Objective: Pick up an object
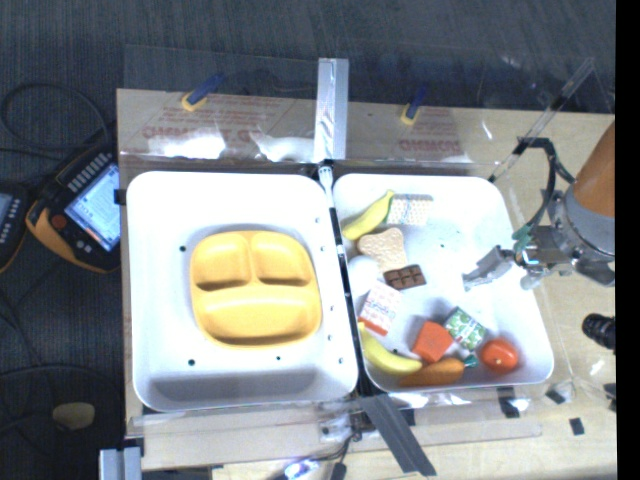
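Hand [485, 266] hangs over the right bin's [520, 233] right side, grip state unclear, holding nothing visible, above toy food: red tomato [499, 353] at the front right corner, orange block [432, 341], two yellow bananas [366, 217], brown chocolate square [404, 277].

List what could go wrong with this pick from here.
1. The toy food in the right bin is packed tight: the tomato, green packet, orange block and carrot touch, so the fingers may catch two items or shove one aside.
2. The gripper hovers over bare bin floor, apart from every item, so closing here would likely grab nothing.
3. The tomato sits near the bin wall, leaving little finger room.
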Robot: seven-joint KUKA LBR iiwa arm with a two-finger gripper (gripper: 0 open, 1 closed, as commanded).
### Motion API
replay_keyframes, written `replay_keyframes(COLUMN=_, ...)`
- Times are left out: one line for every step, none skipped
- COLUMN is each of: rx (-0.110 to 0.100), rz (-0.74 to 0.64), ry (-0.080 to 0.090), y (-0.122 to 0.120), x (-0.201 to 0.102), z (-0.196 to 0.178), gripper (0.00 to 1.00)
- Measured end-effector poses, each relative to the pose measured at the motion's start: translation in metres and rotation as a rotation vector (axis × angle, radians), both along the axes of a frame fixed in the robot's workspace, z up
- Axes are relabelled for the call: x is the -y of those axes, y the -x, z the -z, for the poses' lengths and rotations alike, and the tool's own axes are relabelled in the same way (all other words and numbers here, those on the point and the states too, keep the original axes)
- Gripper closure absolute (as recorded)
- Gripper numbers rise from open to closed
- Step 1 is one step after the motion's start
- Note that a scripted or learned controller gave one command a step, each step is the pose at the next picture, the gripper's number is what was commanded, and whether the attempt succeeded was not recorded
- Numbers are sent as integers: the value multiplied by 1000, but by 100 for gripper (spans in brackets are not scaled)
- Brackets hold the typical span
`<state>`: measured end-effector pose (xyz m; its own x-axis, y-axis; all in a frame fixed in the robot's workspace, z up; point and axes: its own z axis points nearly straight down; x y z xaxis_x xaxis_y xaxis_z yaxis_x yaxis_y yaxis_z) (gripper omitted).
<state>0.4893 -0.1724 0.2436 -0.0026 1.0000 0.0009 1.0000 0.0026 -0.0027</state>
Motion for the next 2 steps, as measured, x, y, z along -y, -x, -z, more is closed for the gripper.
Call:
replay_keyframes(rx=-1, rz=-129, ry=-1, y=6, x=-15, z=109, gripper=0)
replay_keyframes(rx=18, rz=-184, ry=6, y=0, x=2, z=154, gripper=0)
